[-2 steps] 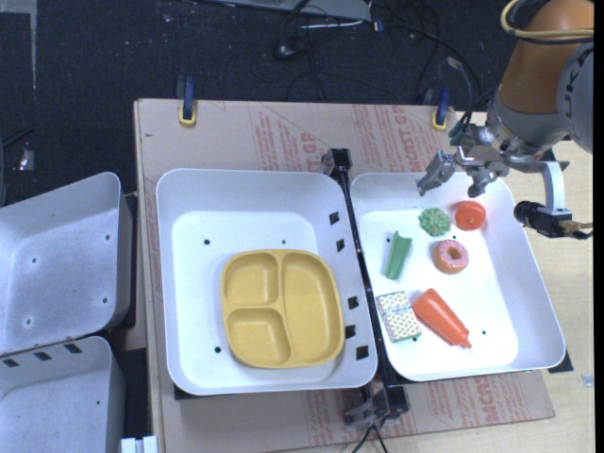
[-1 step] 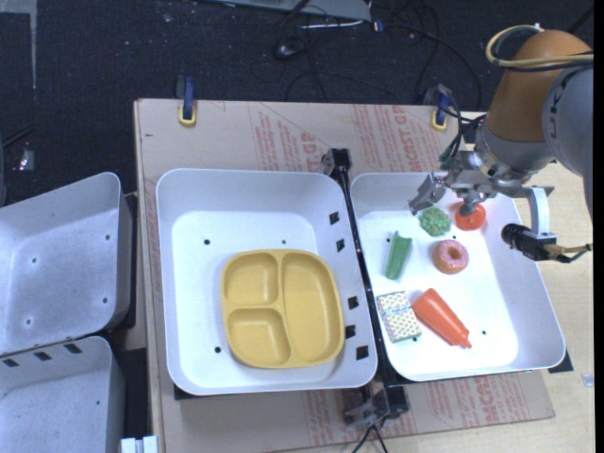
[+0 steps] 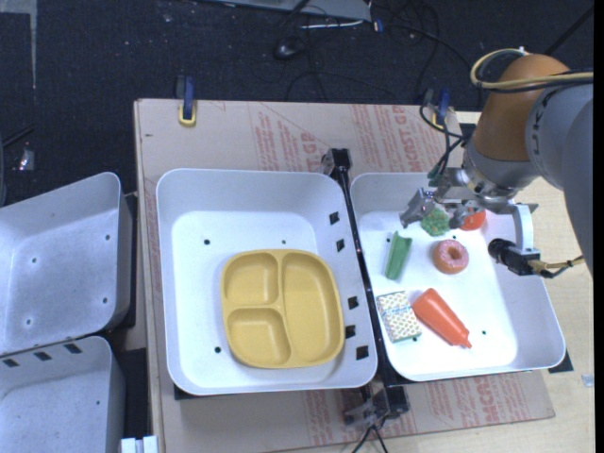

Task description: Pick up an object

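Left bin (image 3: 179, 253) holding yellow tray (image 3: 281, 307), right bin (image 3: 528, 333) toy foods

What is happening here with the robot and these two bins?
A grey arm reaches in from the right, and its gripper sits low over the right bin, at a small green object with a red one beside it. A green stick, a donut, a carrot and a patterned block lie in that bin. The left bin holds a yellow divided plate.
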